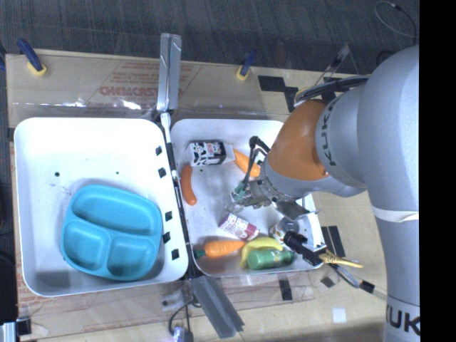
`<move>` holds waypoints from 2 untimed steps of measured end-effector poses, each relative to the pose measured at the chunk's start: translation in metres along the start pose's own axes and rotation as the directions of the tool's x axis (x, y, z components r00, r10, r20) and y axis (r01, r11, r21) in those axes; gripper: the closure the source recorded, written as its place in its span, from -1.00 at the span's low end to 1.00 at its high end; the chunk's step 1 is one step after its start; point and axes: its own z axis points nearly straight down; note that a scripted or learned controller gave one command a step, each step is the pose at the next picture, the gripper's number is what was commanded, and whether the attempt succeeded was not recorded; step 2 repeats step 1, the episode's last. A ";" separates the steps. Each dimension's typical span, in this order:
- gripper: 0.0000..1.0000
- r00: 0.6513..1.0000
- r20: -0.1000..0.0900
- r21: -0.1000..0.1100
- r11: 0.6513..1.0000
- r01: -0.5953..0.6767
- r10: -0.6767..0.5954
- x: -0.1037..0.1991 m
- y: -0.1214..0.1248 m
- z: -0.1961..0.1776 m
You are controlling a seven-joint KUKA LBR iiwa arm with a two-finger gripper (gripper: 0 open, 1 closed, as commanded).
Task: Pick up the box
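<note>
Claw low in your right bin, just above the pink-and-white box.
You can't tell its grip state from here; the box lies flat on the bin floor beside the carrot and banana.

Partly hidden under arm, centre right of frame: orange carrot; right bin far wall. Gripper fingertips indistinct.

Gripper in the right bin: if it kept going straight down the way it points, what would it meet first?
Most likely the small pink-and-white box, lying just below the gripper on the right bin's floor. Depth is hard to judge from this slanted view, so it could land on bare floor beside it.
</note>
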 end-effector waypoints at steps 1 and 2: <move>-1.00 1.000 0.000 0.000 1.000 0.000 0.000 0.000 0.000 0.000; -1.00 1.000 0.000 0.000 1.000 0.000 0.000 0.000 0.000 0.000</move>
